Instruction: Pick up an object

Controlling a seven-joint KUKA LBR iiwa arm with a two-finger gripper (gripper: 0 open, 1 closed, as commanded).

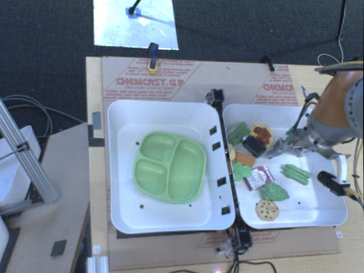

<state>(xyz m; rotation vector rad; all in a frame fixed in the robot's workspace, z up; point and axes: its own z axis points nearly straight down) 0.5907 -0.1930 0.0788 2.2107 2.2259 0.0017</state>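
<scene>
Grey arm (341, 110) low in right bin (333, 212); gripper (277, 149) tip beside black block (253, 146). Cannot tell whether anything is gripped. Pile lies just left of jaws: pizza (261, 133), cookie (266, 210), green beans (296, 173) to right. Nothing lifted; pick not done. Board under bins reads "CHEMCAST GP".

A robot lab is showing here. Cables (34, 104) are trailing over dark carpet (45, 33). Clamps (152, 57) are gripping the counter (187, 75).
</scene>
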